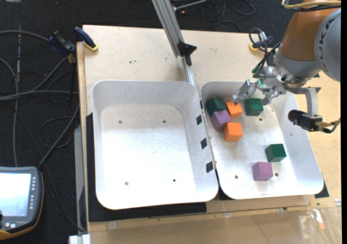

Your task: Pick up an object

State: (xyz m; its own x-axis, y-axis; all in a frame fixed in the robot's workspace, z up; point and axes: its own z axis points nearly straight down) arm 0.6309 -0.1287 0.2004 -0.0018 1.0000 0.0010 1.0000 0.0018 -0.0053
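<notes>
Blocks scattered in the right bin (309,168): a cluster near its upper left corner and two more lower down. In the cluster, a dark green block (215,104) at the far left, a purple block (219,119) just below it, an orange block (234,109) touching both, and a second orange block (233,131) just under those. A green block (253,107) just right of the cluster, directly beneath the gripper (252,92). Lower right, another dark green block (276,152) and, below it, a purple block (262,171), near each other but apart. Gripper hanging low over the cluster's right side; open or closed, cannot tell, and nothing clearly seen between its parts. Left bin (103,129) alongside, touching the right one along the middle edge.
</notes>
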